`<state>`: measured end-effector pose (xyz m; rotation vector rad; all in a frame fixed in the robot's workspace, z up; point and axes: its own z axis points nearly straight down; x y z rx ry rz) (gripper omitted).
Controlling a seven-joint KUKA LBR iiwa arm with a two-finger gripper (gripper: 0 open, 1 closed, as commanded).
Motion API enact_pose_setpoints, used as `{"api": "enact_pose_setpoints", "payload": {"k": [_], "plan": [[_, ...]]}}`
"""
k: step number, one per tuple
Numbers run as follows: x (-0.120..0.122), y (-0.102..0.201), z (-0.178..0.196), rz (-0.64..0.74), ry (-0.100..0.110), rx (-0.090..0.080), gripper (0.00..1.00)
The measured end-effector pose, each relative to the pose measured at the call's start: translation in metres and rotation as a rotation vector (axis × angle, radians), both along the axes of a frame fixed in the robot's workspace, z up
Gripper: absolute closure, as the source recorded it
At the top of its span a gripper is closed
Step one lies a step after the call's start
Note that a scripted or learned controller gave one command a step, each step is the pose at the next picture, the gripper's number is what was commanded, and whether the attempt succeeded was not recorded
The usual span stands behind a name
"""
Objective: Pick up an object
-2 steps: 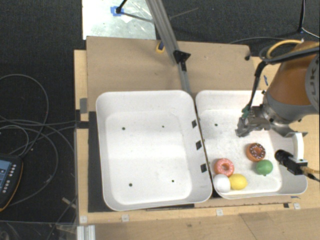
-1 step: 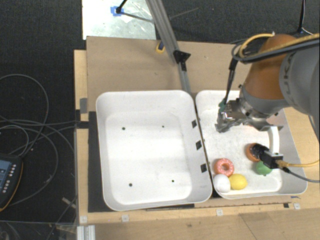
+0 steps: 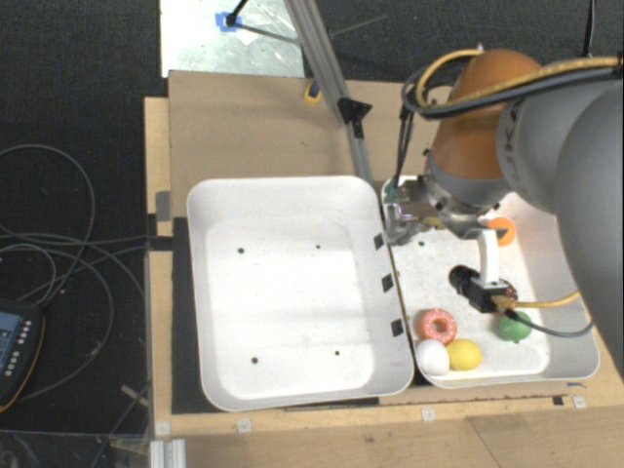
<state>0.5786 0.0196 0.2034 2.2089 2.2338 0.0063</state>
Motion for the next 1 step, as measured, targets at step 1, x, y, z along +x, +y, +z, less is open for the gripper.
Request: {"api": "enact_pose_setpoints", "payload": {"k": [1], "plan": [[0.0123,0.0577,0.0196,0.001,-0.001,0.000,1.00]]}}
